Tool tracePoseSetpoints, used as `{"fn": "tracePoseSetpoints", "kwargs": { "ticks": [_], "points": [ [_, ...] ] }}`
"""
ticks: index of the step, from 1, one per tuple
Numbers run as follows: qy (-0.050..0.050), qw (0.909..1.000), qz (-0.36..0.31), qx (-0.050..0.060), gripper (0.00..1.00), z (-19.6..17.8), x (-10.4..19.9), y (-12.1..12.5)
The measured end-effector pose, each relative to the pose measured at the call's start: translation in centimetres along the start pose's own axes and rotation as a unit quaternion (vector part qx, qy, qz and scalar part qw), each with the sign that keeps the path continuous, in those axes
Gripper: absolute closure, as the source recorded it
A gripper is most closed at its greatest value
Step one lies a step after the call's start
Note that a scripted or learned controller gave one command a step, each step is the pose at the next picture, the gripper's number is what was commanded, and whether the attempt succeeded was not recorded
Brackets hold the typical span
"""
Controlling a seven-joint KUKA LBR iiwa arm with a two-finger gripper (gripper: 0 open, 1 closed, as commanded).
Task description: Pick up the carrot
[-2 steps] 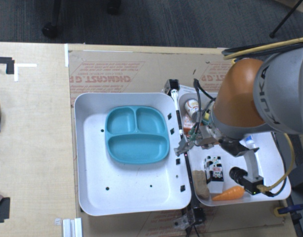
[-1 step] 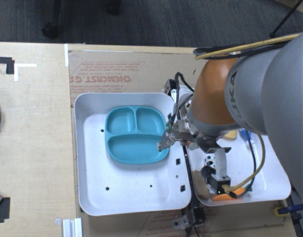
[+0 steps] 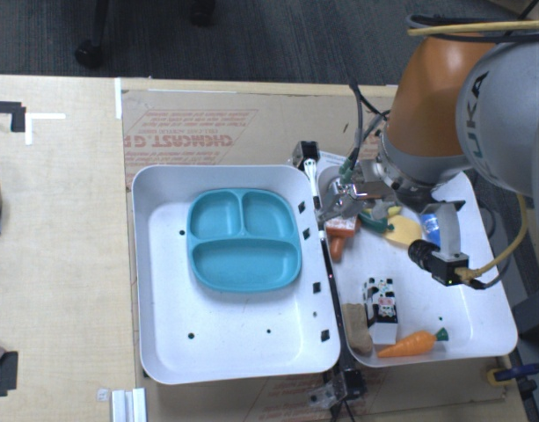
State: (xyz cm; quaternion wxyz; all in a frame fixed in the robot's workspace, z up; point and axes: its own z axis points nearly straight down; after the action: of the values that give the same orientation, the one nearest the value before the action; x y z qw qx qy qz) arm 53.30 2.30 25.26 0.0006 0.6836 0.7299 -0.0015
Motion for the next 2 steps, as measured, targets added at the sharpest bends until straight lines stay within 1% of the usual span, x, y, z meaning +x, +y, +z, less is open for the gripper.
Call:
{"fn": "tracePoseSetpoints", "kwargs": {
  "ticks": [1,2],
  "points": [
    [0.001,0.9997,0.026,0.002,0.0,6.2,-0.2,-2.8],
    [0.0,0.9948,0.102,0.0,0.0,2.5,-8.6,-1.1]
  ]
}}
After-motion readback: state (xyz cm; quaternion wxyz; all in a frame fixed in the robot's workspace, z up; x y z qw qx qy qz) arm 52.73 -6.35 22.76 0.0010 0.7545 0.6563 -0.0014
